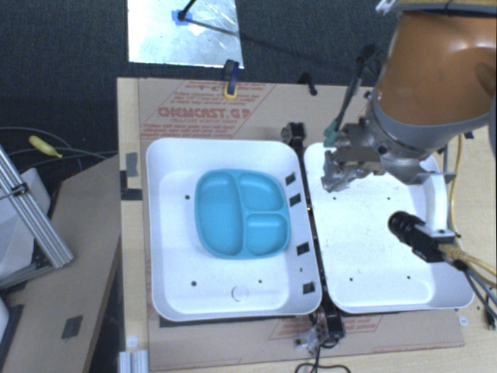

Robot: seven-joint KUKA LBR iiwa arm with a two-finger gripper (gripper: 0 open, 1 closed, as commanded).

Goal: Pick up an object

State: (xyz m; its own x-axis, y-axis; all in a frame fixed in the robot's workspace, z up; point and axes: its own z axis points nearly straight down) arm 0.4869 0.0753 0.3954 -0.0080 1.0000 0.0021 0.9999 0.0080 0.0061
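"In the left bin (165, 208), how much room is there along the edges?"

"Some on every side. The blue divided plate (241, 212) lies flat near the middle, a little toward the far wall. A band of white floor runs all round it, widest on the near side. Its right rim comes close to the wall shared with the right bin (373, 286), and a row of small black clips (302, 248) sits along that wall."

"And the right-hand one?"

"Bare white floor shows across its middle and near side. The arm (439, 61) leans in over its far right corner and covers that part."

"Where is the gripper (335, 179)?"

"Low over the far left corner of the right bin, just beside the dividing wall and near the far rim. It is well apart from the plate, with the wall between them."

"Open or closed?"

"I cannot tell. It reads as a grey cluster from this height. I also cannot say whether it touches the bin floor. The plate rests in its own bin, apart from the tool."
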